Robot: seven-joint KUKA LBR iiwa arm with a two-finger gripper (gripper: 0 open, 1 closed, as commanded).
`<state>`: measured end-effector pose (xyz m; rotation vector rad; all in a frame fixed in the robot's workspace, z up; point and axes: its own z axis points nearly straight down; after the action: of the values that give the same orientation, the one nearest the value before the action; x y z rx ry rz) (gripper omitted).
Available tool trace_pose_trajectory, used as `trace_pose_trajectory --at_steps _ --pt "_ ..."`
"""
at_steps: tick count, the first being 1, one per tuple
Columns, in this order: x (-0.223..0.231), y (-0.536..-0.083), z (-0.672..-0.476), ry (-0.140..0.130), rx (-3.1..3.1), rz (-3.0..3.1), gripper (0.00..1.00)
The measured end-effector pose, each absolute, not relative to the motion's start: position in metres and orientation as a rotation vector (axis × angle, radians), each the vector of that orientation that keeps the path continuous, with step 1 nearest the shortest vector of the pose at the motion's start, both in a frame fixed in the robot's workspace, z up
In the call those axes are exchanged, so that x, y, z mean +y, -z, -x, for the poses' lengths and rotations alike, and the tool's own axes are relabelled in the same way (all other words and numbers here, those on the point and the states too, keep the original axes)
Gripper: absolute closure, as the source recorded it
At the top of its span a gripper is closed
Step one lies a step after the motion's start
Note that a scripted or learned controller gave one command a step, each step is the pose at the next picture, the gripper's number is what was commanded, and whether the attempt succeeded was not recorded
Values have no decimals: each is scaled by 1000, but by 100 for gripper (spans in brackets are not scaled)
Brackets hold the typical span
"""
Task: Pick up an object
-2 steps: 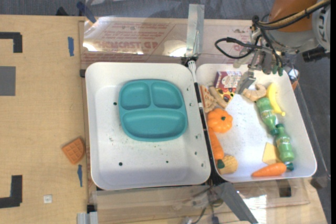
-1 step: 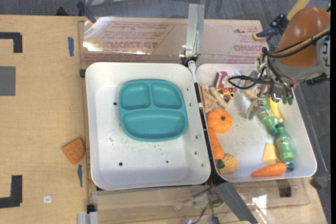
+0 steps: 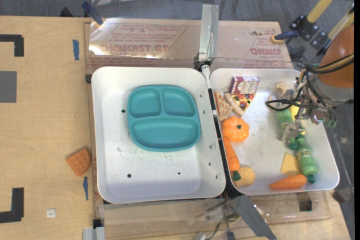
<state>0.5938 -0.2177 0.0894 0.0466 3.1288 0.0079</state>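
Observation:
My gripper (image 3: pixel 293 131) hangs low over the right part of the right bin (image 3: pixel 264 121), below the grey wrist and its cables. A light green toy (image 3: pixel 284 117) lies right against its left side. Just below it sit a yellow cheese wedge (image 3: pixel 289 163) and a green bottle (image 3: pixel 307 159). An orange carrot (image 3: pixel 288 181) lies at the bin's front edge. Further left are an orange pumpkin (image 3: pixel 235 129), a second carrot (image 3: pixel 232 157), a corn piece (image 3: pixel 244 176), a pizza slice (image 3: pixel 230 103) and a small purple-and-white box (image 3: pixel 243 86).
The left bin (image 3: pixel 112 171) holds a teal divided plate (image 3: pixel 163 117). A waffle toy (image 3: pixel 79 161) lies on the wooden board left of the bins. A metal divider (image 3: pixel 207 36) and clear plastic sheeting stand behind the bins.

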Motion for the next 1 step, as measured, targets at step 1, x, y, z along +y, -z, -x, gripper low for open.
trace_pose_trajectory --at_steps 1 --pt "-211 -87 -615 1 3129 -90 0"
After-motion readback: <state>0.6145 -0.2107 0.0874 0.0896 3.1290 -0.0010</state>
